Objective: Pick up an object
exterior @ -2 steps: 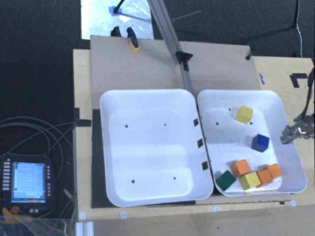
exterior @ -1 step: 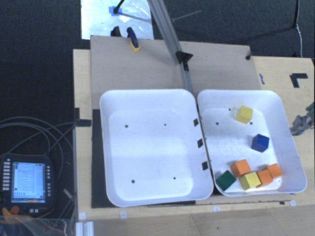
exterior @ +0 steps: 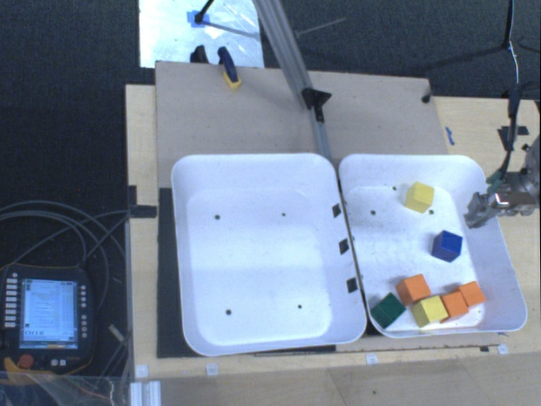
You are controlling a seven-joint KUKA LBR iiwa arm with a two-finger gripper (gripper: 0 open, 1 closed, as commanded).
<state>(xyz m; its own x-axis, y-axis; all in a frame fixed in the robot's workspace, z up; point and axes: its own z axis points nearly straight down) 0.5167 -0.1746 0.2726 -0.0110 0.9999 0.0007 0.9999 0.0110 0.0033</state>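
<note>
While looking down at a slant, seeing first the desk (exterior: 380,108), pale and wide, carrying two shallow white bins side by side. Finding the left bin (exterior: 254,176) sitting at the middle, touching the right bin (exterior: 372,172) along their shared edge.

Following a grey pole (exterior: 283,41) leaning from the top of the view down to the back of the desk, ending just behind the seam between the bins. Spotting a handheld screen unit (exterior: 42,315) lying on the dark floor at lower left, with cables (exterior: 76,227) looping above it.

Seeing the gripper (exterior: 494,201) hanging over the right rim of the right bin, near the blue block (exterior: 447,245) yet apart from it; being too small and blurred here to tell whether wide, narrow or holding.

Counting the blocks, all lying in the right bin:
- yellow block (exterior: 418,197) sitting alone towards the back
- blue block resting mid-bin, right of centre
- green block (exterior: 388,309), an orange block (exterior: 413,288), a second yellow block (exterior: 429,310) and two more orange blocks (exterior: 454,303) (exterior: 472,293) huddling along the front edge, close together
</note>
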